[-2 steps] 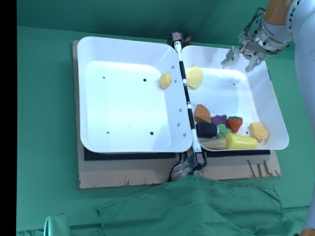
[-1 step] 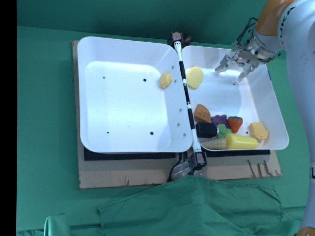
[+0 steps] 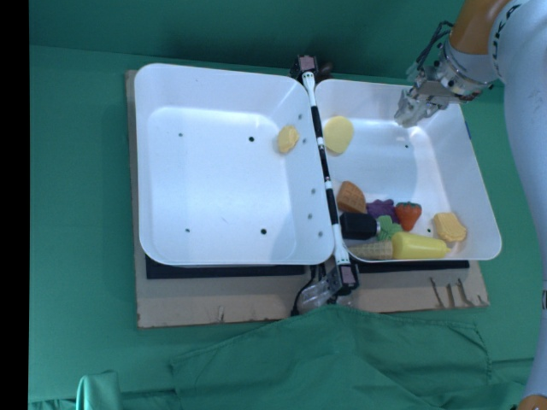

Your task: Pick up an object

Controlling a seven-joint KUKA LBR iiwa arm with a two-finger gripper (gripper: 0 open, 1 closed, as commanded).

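the gripper (image 3: pixel 410 114) hung over the far right part of the right bin (image 3: pixel 444 156), near its back rim, with its fingertips pointing down toward the white floor. the fingers looked drawn close together with nothing between them, though the view was small and slanted. above it the grey wrist rose to the orange band (image 3: pixel 487 7) and the arm (image 3: pixel 526 101) ran down the right side of the view.

well apart from the gripper, against the left wall of the same bin, lay a pale yellow flat piece (image 3: pixel 338 134), leaning partly on the divider (image 3: pixel 323 169) between the bins. the rest of the right bin's things were bunched along its near edge: an orange wedge (image 3: pixel 350 197), a black object (image 3: pixel 359 225) just beside it, a purple cluster (image 3: pixel 380 207), a small green piece (image 3: pixel 390 226), a red strawberry-like toy (image 3: pixel 408 215), a yellow pepper-like toy (image 3: pixel 419 246) lying on its side, a tan cone-like piece (image 3: pixel 372 250) touching it, and a yellow-orange lumpy piece (image 3: pixel 449 227) near the right corner.

in the left bin (image 3: pixel 214 169) a single small yellow-orange piece (image 3: pixel 288 139) sat near the right wall, close to the divider. both bins rested on a brown board (image 3: pixel 171 306) over a green cloth (image 3: pixel 77 186), with folds of green fabric (image 3: pixel 342 357) bunched in front.
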